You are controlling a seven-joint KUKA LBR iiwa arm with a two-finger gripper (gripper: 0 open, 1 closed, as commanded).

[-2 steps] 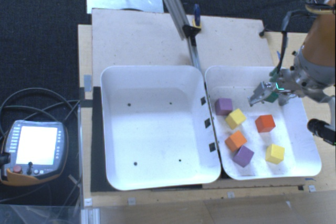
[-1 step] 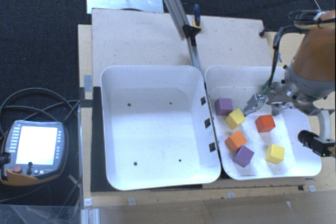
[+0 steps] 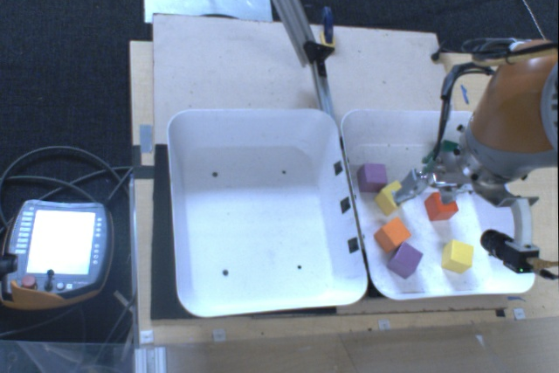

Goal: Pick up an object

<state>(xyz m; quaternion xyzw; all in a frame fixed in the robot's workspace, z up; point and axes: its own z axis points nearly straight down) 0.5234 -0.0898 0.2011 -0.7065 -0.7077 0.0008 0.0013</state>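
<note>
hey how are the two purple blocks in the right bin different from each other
The upper purple block lies near the right bin's left wall, beside a yellow block; the lower purple block lies toward the front, just under an orange block. The lower one looks turned more cornerwise. Both are purple cubes of similar size.

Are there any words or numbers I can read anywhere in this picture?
None can be read.
Pendant: its screen glows blank white, and its button markings are too small to read.
Blocks, such as the purple one: plain faces with no letters.
Bins: only small dark marks, not writing.
</note>
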